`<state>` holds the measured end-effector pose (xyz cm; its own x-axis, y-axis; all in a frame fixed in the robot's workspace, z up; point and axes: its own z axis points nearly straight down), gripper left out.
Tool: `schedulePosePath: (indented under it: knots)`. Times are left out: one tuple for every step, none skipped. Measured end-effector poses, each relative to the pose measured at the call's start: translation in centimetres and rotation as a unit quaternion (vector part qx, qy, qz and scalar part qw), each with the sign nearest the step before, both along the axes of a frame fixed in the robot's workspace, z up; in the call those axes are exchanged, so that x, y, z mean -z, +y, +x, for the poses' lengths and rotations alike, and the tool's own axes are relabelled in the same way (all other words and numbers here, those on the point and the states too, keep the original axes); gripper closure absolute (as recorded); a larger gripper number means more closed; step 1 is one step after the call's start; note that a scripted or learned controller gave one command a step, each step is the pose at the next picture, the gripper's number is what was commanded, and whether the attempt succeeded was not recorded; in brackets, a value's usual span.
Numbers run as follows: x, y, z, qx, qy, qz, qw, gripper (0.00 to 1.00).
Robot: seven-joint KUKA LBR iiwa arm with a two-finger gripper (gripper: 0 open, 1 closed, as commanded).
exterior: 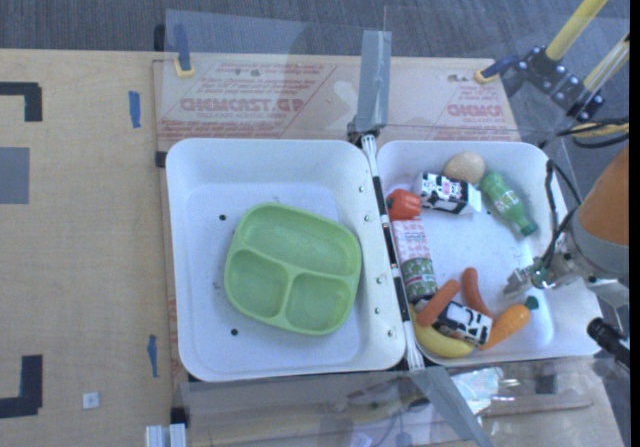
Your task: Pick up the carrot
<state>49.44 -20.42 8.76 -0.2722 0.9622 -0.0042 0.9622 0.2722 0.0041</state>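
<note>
The carrot, orange with a small green top, lies tilted in the front right corner of the right bin. Its green end points toward the gripper. The gripper hangs low over the bin's right side, just above and behind that leafy end. The grey arm with its orange band enters from the right edge. Nothing shows as held by the gripper.
Crowding the carrot's left are a banana, a black-and-white pack and two sausages. Farther back lie a green bottle, a potato, a carton, a red pepper and a labelled tube. The left bin holds a green divided plate.
</note>
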Motion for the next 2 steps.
schedulePosePath:
  knots:
    - [0.1,0.0,0.1,0.0,-0.001,0.0003,1.0,0.0]
    - [0.1,-1.6,-1.1,-0.109,-0.001,0.0026,0.9941,0.0]
